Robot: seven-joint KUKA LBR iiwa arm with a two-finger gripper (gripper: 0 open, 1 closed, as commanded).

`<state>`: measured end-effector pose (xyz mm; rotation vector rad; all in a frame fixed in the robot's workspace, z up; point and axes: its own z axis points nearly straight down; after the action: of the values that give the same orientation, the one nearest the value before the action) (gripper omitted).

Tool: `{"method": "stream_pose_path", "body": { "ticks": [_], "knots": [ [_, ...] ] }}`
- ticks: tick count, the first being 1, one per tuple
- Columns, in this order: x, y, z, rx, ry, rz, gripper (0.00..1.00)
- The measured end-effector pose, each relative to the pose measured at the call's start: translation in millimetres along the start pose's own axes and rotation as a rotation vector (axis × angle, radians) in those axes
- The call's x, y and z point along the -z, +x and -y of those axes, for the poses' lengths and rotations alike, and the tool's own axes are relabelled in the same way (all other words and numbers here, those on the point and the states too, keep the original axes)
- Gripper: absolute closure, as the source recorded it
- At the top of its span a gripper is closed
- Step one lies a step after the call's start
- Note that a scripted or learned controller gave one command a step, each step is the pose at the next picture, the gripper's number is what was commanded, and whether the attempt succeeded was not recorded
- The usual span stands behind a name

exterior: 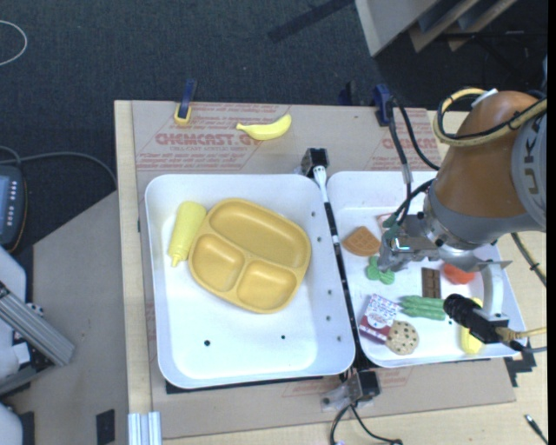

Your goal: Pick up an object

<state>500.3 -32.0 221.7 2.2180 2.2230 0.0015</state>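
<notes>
Hovering in the right bin, the gripper sits just above a small green toy lying directly below it in frame; finger state cannot be told.

A dark blue-grey carpet is seen over the floor all around the bench. The bench top is made of light brown board, and red letters are printed on it. Two blue clamps are fixed at its far edge. A thin pale cable is curled on the carpet at the top left. A silver metal rail is seen at the lower left. Something pale and boxy is placed at the top right.
</notes>
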Motion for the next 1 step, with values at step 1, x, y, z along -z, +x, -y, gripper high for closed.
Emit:
{"method": "stream_pose_path", "body": {
  "ticks": [1],
  "knots": [
    [4.6, -15.6, -3.4, -0.003, 0.0, 0.0, 1.0]
  ]
}}
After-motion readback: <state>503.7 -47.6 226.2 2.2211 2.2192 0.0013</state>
